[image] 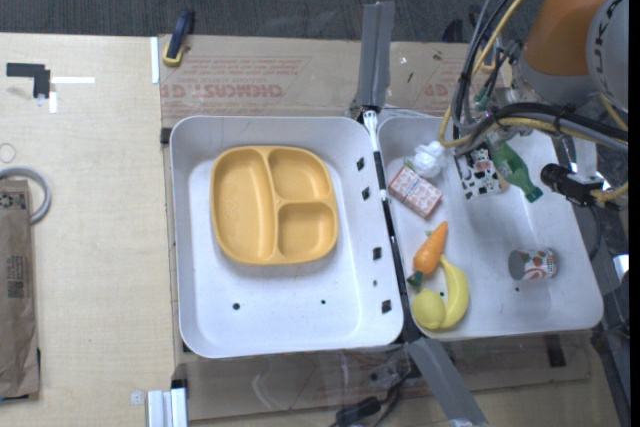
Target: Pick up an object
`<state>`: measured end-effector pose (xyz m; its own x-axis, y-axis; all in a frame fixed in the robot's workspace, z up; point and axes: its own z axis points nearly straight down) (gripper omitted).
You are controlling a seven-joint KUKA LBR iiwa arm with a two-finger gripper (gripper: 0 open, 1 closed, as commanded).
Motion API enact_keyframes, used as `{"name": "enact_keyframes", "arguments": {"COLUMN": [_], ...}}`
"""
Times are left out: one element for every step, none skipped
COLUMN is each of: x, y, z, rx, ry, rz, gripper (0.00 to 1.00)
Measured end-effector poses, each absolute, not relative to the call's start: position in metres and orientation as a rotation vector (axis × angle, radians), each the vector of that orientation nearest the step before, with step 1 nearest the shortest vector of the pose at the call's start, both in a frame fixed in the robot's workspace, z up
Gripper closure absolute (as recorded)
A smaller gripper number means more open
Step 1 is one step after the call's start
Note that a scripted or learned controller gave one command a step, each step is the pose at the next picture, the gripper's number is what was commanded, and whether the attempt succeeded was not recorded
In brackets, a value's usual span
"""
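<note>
We are seeing the gripper (478, 147) hanging over the back part of the right bin (570, 315), under a bundle of cables. Whether it is released, clenched or grasping something, we cannot tell, because the cables and the wrist are covering it. A small black-and-white patterned object (482, 173) is lying just beside the gripper, and a green bottle (514, 170) is lying tilted next to it, toward the right wall of the bin. A white crumpled thing (429, 158) is sitting near the back left corner of this bin, and a pink box (414, 191) is lying just in front of it, close to the left wall. Further to the front, an orange carrot (431, 250) is touching a yellow banana (447, 296), which is resting in the front left corner. A small can (534, 264) is lying on its side near the front right part, well apart from the banana. In the left bin (200, 315), a yellow divided plate (273, 205) is lying in the middle, toward the back. The arm (575, 15) with its orange band is coming in above the back right corner of the right bin.
</note>
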<state>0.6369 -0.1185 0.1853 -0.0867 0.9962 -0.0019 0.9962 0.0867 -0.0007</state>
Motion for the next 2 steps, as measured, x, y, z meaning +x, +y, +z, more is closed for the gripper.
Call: {"name": "enact_keyframes", "arguments": {"x": [0.657,0.652], "y": [-0.148,-0.096], "z": [0.254,0.218], "rx": [2.272,2.087], "ry": [2.168,2.35], "rz": [-0.005,-0.006], "gripper": [1.0,1.0]}}
